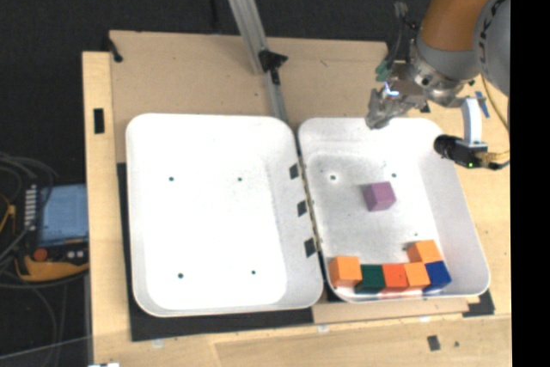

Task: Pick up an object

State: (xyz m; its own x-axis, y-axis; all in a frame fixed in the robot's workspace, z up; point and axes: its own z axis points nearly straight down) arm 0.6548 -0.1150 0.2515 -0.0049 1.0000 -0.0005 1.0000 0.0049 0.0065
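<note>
Jaws (381,116): over the right bin's rim at about 12 o'clock; whether released or clenched I cannot tell.
Purple block (378,195): alone near the middle of the right bin (455,185), apart from the jaws.
Other blocks (391,272): orange, green and blue, packed along the right bin's edge at 6 o'clock.
Left bin (215,211): at 9 o'clock from the right bin, touching it on the bench (172,73).

Lone block (378,196) mid right bin (455,185), block row (391,273) along its near edge
</note>
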